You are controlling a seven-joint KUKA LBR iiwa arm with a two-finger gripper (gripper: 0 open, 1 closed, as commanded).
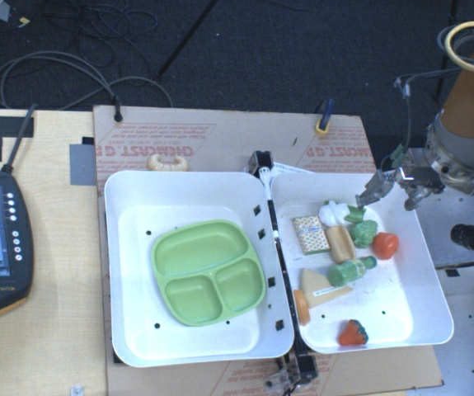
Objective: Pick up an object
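At the near edge of the right bin (434, 320) lies a strawberry (353, 333), alone on the white floor. Just beyond it and to the left, a carrot (302, 307) rests against a cream wedge (322, 285), and a green bottle (351, 270) lies tilted beside them. Farther in sit a tan cylinder (340, 242), a patterned cracker square (310, 233), a green vegetable (364, 231) and a red tomato (385, 245), with a white piece (331, 214) touching the green one. In the left bin (129, 213) a green divided plate (209, 270) lies flat. At the far right corner of the right bin the gripper (397, 190) hangs above the rim, its fingers spread apart, nothing between them, near the white piece but not touching it.
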